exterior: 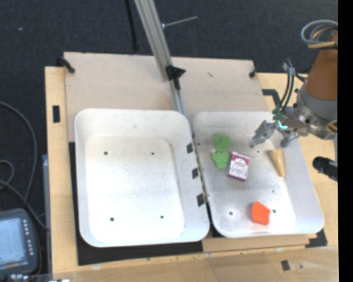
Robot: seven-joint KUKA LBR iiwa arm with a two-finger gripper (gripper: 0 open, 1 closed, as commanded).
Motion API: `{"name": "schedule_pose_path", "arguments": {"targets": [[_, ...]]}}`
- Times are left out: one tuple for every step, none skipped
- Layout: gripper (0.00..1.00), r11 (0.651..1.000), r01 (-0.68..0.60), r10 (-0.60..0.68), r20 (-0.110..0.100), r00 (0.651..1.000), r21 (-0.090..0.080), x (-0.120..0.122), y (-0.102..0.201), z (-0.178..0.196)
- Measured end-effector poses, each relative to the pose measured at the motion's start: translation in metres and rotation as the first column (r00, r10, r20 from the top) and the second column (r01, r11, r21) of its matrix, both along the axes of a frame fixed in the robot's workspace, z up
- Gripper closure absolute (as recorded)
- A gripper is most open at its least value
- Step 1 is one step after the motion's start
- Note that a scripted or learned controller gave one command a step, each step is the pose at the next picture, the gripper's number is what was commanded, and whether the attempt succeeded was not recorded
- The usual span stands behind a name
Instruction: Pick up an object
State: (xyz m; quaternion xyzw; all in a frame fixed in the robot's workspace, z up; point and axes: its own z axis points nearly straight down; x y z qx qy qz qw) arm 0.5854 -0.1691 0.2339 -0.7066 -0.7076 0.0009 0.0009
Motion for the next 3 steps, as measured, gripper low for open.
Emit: {"name": "schedule_pose_path", "arguments": {"targets": [[0.00, 1.000, 0.000, 0.000, 0.005, 1.000, -0.001, 0.001, 0.000, 0.002], [0.00, 1.000, 0.002, -0.002, -0.001, 1.000, -0.001, 0.003, 0.001, -0.060], [0.00, 1.000, 0.004, -0.004, -0.002, 1.000, -0.001, 0.005, 0.006, -0.121]]}}
